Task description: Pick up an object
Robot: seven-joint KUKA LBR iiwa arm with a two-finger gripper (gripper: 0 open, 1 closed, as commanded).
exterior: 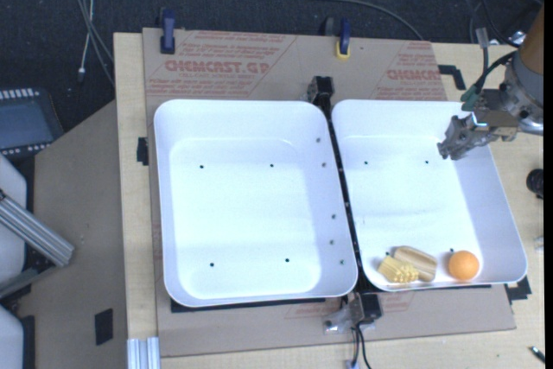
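Right now my gripper point(451, 144) hangs over the far right part of the right bin point(406, 186), with nothing visible in its grasp; from this slant I cannot tell whether it is open or closed. It sits well apart from anything worth taking, so I judge the pick is not yet begun and I am poised above bare floor before heading nearer. What I could take lies in the near right corner of that bin: one orange ball point(464, 264), one tan roll point(416, 256) and one yellow knobbly piece point(397, 271), three things in all. The roll and the yellow piece touch each other, which would crowd a grasp on either; the ball sits just beside them on its own, close to the bin's wall, and looks the easier target, though it may roll. Beyond, the left bin point(251, 203) lies edge to edge with mine, two bins in total. Both rest on a board point(216, 65) pinned at its far edge by two blue clamps point(167, 22), presumably to keep everything from sliding.
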